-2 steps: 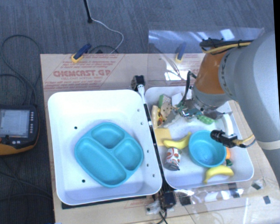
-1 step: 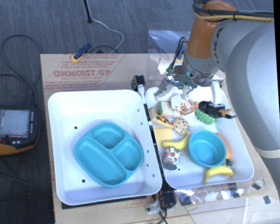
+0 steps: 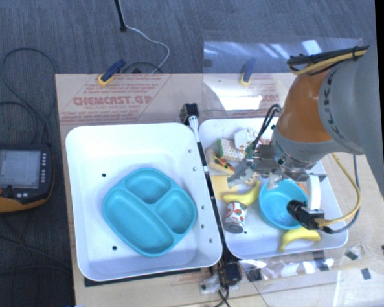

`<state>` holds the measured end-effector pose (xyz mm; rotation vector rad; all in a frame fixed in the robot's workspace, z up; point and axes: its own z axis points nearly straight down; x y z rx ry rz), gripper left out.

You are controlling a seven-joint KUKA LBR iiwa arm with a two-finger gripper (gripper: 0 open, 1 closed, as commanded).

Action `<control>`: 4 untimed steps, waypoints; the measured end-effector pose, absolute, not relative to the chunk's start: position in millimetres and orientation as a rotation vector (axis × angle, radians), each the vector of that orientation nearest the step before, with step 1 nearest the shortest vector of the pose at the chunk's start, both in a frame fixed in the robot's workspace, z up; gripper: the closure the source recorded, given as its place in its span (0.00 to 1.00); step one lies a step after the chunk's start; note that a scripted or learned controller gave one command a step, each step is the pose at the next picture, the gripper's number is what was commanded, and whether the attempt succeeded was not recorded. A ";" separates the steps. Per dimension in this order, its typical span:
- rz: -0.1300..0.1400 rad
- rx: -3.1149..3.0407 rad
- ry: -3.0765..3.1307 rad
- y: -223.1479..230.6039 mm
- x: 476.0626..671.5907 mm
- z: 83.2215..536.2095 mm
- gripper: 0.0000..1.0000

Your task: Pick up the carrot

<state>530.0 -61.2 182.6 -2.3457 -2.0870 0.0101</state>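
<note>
The carrot (image 3: 220,159) looks like a small orange piece lying in a cluster of little items at the upper left of the right bin (image 3: 333,238). My gripper (image 3: 243,170) hangs low over that bin, just right of the cluster and above a yellow banana (image 3: 242,195). Nothing is visibly held in it. The grey arm with its orange band (image 3: 303,113) covers the bin's upper right part.
A blue bowl (image 3: 279,204) sits right of the gripper, a second banana (image 3: 299,237) at the front right, a small can (image 3: 233,217) at the front left. The left bin (image 3: 88,149) holds a blue divided plate (image 3: 150,210). A pendant (image 3: 15,175) lies far left.
</note>
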 end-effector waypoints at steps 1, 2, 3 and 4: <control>0.006 -2.319 -2.116 -7.0 546.0 182.2 0.00; 0.006 -2.295 -2.148 -66.3 617.2 184.4 0.00; 0.005 -2.199 -2.244 -75.0 537.5 211.6 0.00; 0.007 -2.040 -2.383 -3.8 545.5 181.6 0.00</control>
